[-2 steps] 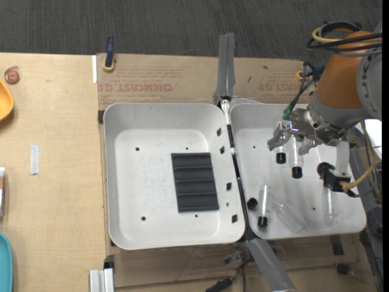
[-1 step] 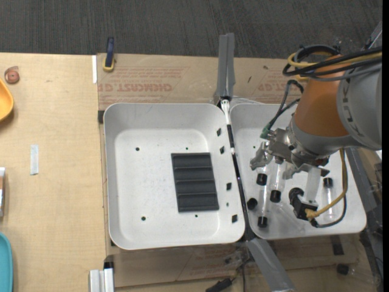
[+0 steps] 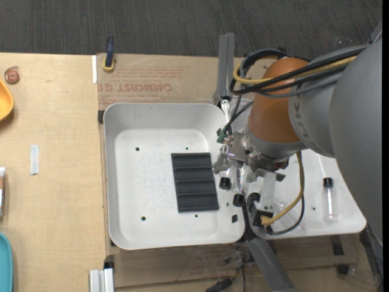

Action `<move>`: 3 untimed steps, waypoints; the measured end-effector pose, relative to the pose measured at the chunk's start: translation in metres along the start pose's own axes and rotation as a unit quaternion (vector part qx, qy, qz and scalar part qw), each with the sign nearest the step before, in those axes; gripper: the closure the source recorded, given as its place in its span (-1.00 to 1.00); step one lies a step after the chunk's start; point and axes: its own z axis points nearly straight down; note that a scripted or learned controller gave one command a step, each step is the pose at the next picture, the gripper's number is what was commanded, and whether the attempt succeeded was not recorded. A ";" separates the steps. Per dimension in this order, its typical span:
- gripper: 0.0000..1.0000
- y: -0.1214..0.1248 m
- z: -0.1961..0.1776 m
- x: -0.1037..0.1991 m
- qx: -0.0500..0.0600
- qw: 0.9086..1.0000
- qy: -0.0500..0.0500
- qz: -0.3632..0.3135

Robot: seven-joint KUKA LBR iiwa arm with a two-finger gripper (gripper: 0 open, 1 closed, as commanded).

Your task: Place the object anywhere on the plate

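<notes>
A dark ribbed plate [image 3: 195, 182] lies flat near the middle of the left bin [image 3: 121, 163], a little toward that bin's right wall. The end effector [image 3: 238, 184] hangs just to the right of the plate, over the seam where the two bins meet, close beside the plate's right edge but apart from it. How wide it stands cannot be told from this slant, and nothing can be seen held in it.

Both white bins sit side by side on a pale wooden desk [image 3: 55, 181]. A brown cardboard sheet [image 3: 152, 81] with reversed red print lies under the far edge of the left bin, and a small blue and yellow clamp [image 3: 109, 56] grips its far left corner. Beyond the desk the floor is dark grey carpet [image 3: 152, 11].

At the far left of the desk an orange dish [image 3: 3, 105] and a teal thing [image 3: 5, 263] poke in from the edge, with a small reddish disc [image 3: 11, 75] behind them and a short white strip [image 3: 34, 160] nearer the bin.

To the right, the grey arm [image 3: 352, 102] with its orange band [image 3: 276, 102] covers much of the right bin [image 3: 346, 221], trailing yellow and black cables [image 3: 292, 208]. A small clear tube with a dark cap [image 3: 329, 198] lies in that bin near its right side, well apart from the end effector.
</notes>
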 end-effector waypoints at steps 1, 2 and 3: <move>1.00 -0.051 -0.084 0.075 -0.001 0.996 -0.001 0.093; 1.00 -0.017 -0.130 0.132 -0.001 1.000 -0.001 0.006; 1.00 0.027 -0.090 0.179 -0.001 1.000 -0.002 0.021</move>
